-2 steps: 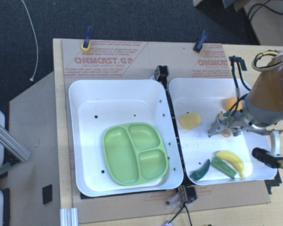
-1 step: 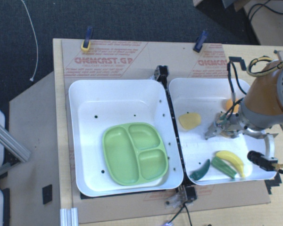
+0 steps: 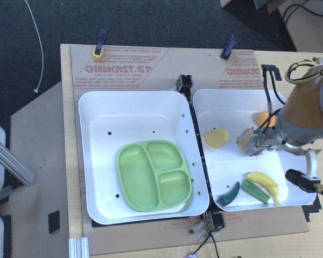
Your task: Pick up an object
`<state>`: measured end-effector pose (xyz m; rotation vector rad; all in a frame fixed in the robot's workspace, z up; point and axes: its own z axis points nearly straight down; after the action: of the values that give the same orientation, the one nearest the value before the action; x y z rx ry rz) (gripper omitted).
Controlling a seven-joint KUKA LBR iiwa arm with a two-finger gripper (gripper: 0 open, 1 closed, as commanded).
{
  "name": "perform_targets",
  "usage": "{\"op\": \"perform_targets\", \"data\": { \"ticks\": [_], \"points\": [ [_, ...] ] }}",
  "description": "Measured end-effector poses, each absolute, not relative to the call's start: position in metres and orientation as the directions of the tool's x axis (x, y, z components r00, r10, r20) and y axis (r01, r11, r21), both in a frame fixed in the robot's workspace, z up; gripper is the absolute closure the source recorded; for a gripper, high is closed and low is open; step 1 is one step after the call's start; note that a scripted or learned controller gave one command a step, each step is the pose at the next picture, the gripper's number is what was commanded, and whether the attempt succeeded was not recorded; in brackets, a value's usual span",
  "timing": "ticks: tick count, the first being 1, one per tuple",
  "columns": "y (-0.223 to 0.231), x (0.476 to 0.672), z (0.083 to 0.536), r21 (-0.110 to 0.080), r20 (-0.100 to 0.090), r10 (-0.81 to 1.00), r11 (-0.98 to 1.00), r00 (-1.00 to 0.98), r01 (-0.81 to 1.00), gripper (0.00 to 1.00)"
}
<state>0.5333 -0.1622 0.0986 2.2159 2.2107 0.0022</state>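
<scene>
- Pale yellow rounded lump [image 3: 216,138] on the floor of the right shallow white plastic bin [image 3: 226,102], near its left wall, at nine o'clock from the gripper [image 3: 250,143] and apart from it.
- Gripper low over the bin's middle, grey and blurred; open or closed cannot be told.
- Small orange object [image 3: 265,119] at one o'clock from the gripper, partly hidden behind the arm.
- At five o'clock: one yellow banana [image 3: 265,182], one light green pepper-like piece [image 3: 255,190] touching it, one dark green pod [image 3: 229,194].
- Left white bin [image 3: 97,112]: one green three-compartment plastic tray [image 3: 153,174].
- Two bins, five loose items counted.
</scene>
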Motion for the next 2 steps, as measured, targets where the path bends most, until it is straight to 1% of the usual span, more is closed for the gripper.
{"op": "perform_targets", "data": {
  "ticks": [1, 2],
  "points": [
    [-0.169, 0.537, 0.16, 0.005, -0.003, 1.0, 0.001, -0.001, 1.0, 1.0],
    [-0.169, 0.539, 0.213, 0.007, -0.003, 1.0, 0.001, -0.001, 1.0, 1.0]
  ]
}}
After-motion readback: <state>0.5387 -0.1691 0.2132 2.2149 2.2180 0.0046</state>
